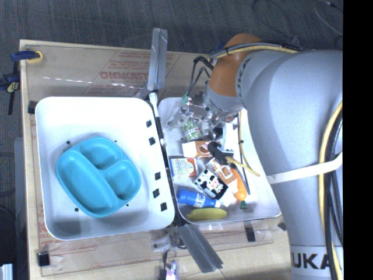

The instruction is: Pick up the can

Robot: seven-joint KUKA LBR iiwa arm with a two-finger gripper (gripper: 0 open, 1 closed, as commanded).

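Observation:
A small can with a greenish label [191, 132] lies in the upper part of the right bin [263, 206], among other clutter. My gripper [195, 113] hangs low over that bin's far left corner, directly above the can and very close to it. The metal gripper parts overlap the can's top edge, so I cannot make out whether they touch. The grey arm with its orange band [228, 77] comes in from the right and covers the bin's right side.
The right bin also holds a blue bottle [196, 199], a banana [207, 213], an orange carrot-like toy [237, 186], a black-and-white item [210, 182] and small packets [181, 167]. A blue divided plate [98, 174] lies in the left bin [46, 115].

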